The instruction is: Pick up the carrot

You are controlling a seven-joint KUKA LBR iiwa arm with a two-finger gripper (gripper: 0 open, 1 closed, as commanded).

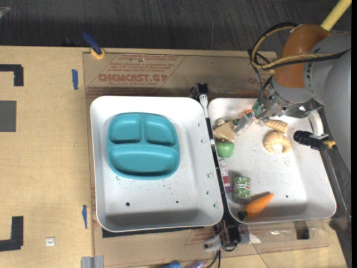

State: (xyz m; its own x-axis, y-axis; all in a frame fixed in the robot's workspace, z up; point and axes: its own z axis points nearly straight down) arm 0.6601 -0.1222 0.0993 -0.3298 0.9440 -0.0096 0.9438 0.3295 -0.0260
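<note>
Grey and orange-banded, the arm reaches into the far side of the right bin (318, 202), its pincer (257, 111) low over the upper left part; whether it is clenched or released cannot be told (too small and cluttered). Just beside it lie a tan wedge (225, 130) and a croissant (277, 142). A green apple (225, 148) sits nearer. The carrot (258, 204) lies at the near edge, well apart, beside a green can (241, 187). A teal tray (144, 145) rests in the left bin (111, 205).

Even overhead light, soft shadows, mild glare on bins (167, 216), slightly soft focus
</note>
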